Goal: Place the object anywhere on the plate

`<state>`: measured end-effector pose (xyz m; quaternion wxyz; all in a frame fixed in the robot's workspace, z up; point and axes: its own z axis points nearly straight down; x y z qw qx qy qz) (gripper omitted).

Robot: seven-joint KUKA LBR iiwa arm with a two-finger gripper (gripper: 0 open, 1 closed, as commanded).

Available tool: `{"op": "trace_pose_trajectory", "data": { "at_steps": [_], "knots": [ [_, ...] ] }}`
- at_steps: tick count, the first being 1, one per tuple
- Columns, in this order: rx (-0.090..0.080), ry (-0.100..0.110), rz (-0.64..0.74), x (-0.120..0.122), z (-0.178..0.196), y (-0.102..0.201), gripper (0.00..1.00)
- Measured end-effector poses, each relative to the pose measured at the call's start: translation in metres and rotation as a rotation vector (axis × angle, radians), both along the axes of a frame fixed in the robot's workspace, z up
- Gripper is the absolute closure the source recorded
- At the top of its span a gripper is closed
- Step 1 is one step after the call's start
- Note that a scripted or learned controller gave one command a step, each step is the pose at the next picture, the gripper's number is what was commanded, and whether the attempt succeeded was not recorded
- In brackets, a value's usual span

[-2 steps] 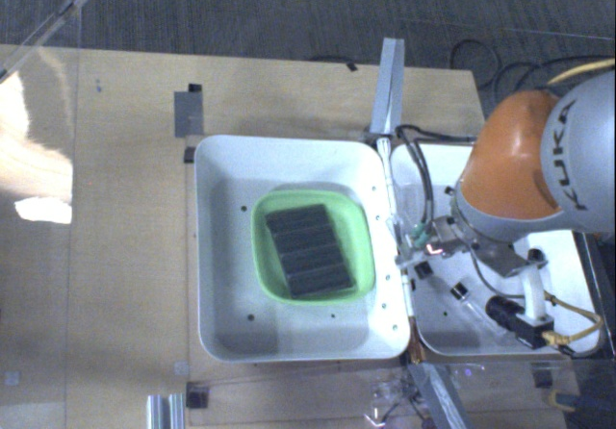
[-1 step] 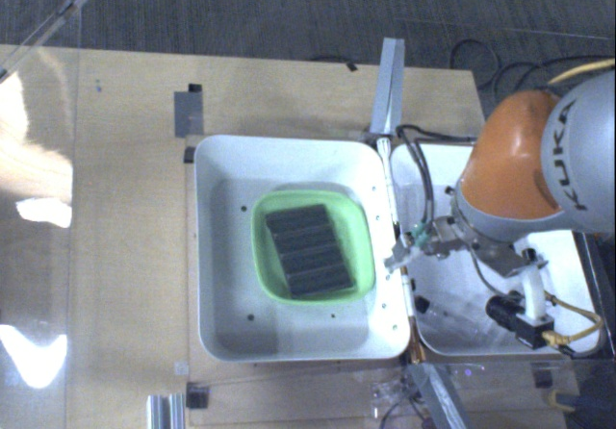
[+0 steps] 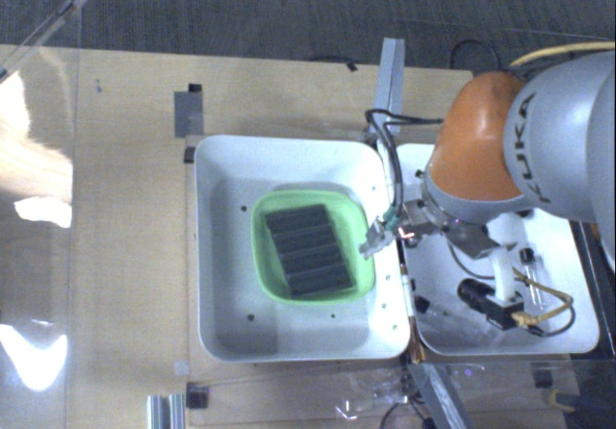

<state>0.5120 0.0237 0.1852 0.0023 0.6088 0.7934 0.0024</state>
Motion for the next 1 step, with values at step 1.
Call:
{"op": "trace_pose_trajectory", "data": {
  "at_steps": [1],
  "knots": [
    [-0.001,-0.001,0.013,0.0180,0.0004,-0.0404,0.00]
  ]
}}
